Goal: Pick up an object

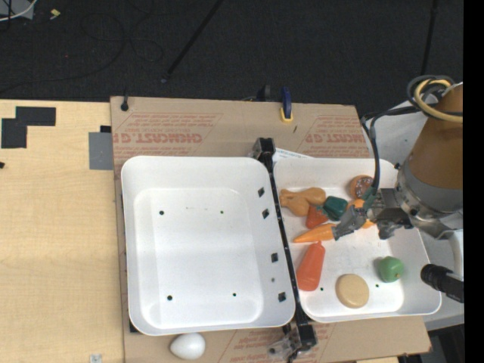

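The right bin [412, 297] holds several toy items. An orange carrot [312, 235] lies near its middle, with a red-orange piece [314, 217], a teal piece [335, 204] and a tan lump [301, 200] just behind it. My gripper [350, 221] hangs low over the carrot's right end, close beside the teal piece. Whether it touches either of them is not clear. A red-orange bottle shape [310, 266] lies in front of the carrot. At the bin's front sit a beige round [352, 290] and a green lump [389, 268].
A brown round item [362, 184] rests at the right bin's back, partly behind the arm's cable. The left bin [136, 203] stands beside it, a black divider [274, 225] between them. A white egg [187, 345] lies on the cardboard in front of the left bin.
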